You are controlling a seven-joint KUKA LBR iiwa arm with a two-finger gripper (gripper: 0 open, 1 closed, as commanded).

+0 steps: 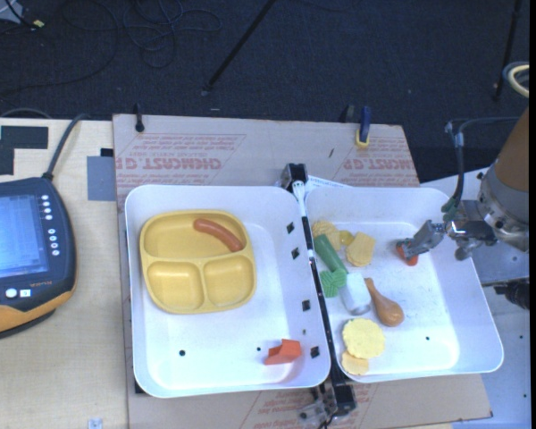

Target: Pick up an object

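Observation:
My gripper (420,242) reaches in from the right over the right bin (469,329), in its upper right part. A small red piece (408,255) sits right at the gripper's tip; whether it is held or lies on the bin floor is unclear. To its left in that bin lie a green cylinder (329,259), pale yellow pieces (332,235), a yellow wedge (361,249), a brown drumstick (386,304), a white item (355,295) and a round yellow piece (364,337).
The left bin (161,365) holds a yellow divided plate (174,289) with a sausage (219,232) in its top section, and an orange block (283,352) near the front right corner. A pendant with a screen (18,248) lies on the bench at far left.

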